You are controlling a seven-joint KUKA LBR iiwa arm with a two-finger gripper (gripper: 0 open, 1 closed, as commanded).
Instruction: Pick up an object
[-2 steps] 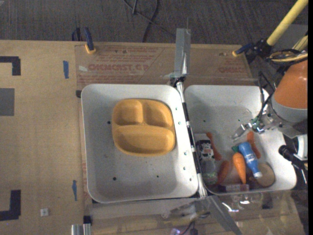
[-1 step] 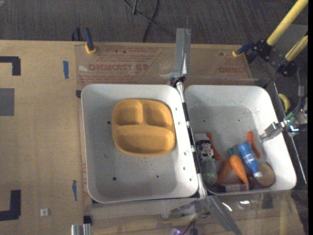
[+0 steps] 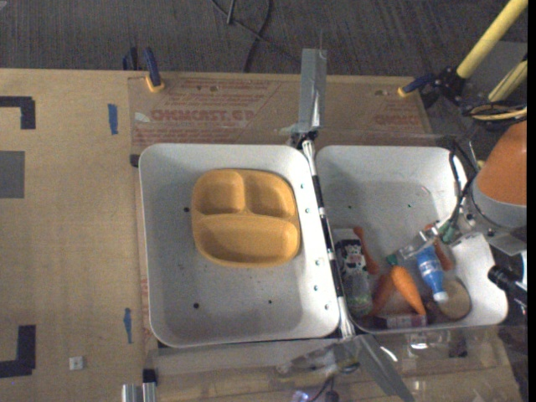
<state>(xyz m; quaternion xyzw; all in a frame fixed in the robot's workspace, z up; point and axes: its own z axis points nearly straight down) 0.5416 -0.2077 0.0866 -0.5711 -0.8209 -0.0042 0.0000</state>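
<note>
The right bin (image 3: 377,182) holds a cluster of small items in its near corner. Among them are an orange carrot (image 3: 405,284), a blue-and-white bottle (image 3: 431,275), a clear bottle with a black-and-white label (image 3: 354,268), a brown round piece (image 3: 455,302) and a thin red-orange stick (image 3: 360,239). My gripper (image 3: 432,239) reaches in from the right, low over the cluster and just above the top of the blue bottle. The arm's grey wrist and orange band (image 3: 507,172) sit over the bin's right wall. I see nothing clearly held.
A yellow divided plate (image 3: 245,216) lies in the upper middle of the left bin (image 3: 167,291). A metal divider (image 3: 322,233) separates the two bins. Cables and a yellow pole (image 3: 494,30) stand at the far right, behind the bench.
</note>
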